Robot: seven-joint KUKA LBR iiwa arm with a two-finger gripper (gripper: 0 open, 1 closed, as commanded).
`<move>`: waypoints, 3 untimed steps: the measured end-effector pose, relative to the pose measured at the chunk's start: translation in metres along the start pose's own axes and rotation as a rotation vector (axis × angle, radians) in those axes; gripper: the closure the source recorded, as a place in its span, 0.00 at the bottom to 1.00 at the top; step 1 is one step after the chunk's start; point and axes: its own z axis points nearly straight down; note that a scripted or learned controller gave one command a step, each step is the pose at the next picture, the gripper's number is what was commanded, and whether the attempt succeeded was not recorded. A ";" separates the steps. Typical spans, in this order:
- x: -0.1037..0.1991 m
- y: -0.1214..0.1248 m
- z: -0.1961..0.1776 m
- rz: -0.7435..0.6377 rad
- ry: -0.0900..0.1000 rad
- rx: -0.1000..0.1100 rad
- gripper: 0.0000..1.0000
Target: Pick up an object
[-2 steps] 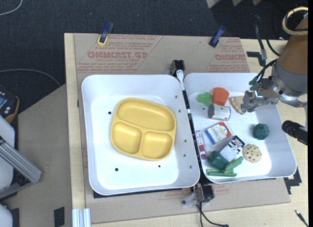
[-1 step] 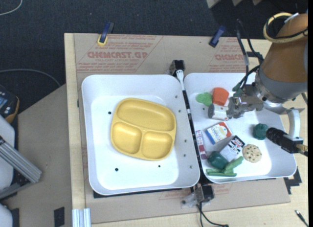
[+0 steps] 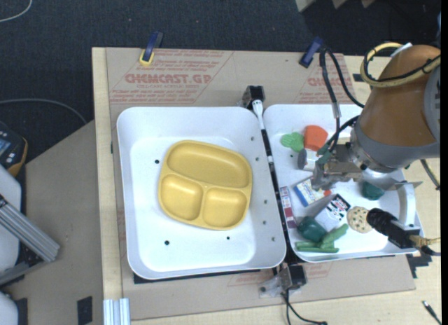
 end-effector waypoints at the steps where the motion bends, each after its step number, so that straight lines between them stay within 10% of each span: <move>1: 0.032 -0.018 -0.010 -0.001 0.000 -0.002 1.00; 3: 0.018 -0.016 0.000 0.005 -0.002 -0.002 1.00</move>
